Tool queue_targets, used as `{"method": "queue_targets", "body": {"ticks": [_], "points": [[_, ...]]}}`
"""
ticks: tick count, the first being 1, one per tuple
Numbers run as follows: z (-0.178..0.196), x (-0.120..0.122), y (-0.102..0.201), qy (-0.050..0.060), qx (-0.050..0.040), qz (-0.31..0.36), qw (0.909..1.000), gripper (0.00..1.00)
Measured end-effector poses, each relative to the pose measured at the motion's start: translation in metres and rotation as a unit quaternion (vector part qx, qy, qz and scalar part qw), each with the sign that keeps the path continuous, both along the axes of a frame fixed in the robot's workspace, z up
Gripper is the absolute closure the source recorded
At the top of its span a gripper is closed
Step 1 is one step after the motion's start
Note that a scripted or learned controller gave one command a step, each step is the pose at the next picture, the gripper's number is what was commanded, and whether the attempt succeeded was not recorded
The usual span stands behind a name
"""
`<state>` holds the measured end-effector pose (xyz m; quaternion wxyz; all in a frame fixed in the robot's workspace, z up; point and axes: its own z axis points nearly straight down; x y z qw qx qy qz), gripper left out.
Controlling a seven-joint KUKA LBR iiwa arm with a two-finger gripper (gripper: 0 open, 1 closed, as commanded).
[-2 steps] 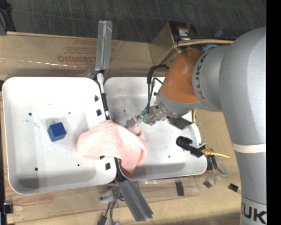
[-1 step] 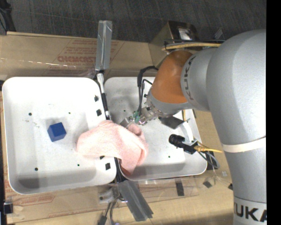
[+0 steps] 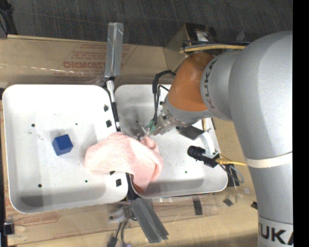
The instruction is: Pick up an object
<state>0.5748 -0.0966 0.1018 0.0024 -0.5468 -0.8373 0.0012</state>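
Cloth (image 3: 124, 157), pink and soft, lay bunched in loose folds over the divider between the two bins, part in the left bin (image 3: 20, 138) and part in the right bin (image 3: 195, 181), sagging toward the near rim. Its terry-like nap looked limp and thick, the kind of stuff that gives way under a pinch, not something that slides. Just beyond its upper right edge, the gripper (image 3: 147, 131) sat low in the right bin, touching or nearly touching the cloth's fringe; how far apart its tips stood could not be told, nor whether any fabric was caught between them. A good grasp here would have meant coming down on a raised fold, not the thin edge, and closing deep enough to gather several layers before lifting straight up, clear of the divider. Farther left, a small blue cube (image 3: 63, 144) rested on the smooth white floor of the left bin, hard-edged and well apart from the cloth. Behind both bins ran flat brown cardboard (image 3: 51, 55).
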Motion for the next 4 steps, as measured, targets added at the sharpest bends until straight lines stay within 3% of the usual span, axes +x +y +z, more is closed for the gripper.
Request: {"method": "queue_targets", "body": {"ticks": [1, 2, 3, 4], "points": [[0.000, 0.000, 0.000, 0.000, -0.0001, 0.000, 1.0000, 0.00], [0.010, 0.000, 0.001, 0.001, -0.0001, 0.002, 1.0000, 1.00], [0.010, 0.000, 0.001, 0.001, -0.0003, 0.003, 1.0000, 0.00], [-0.010, 0.000, -0.001, -0.001, 0.0005, 0.055, 0.9985, 0.00]]}}
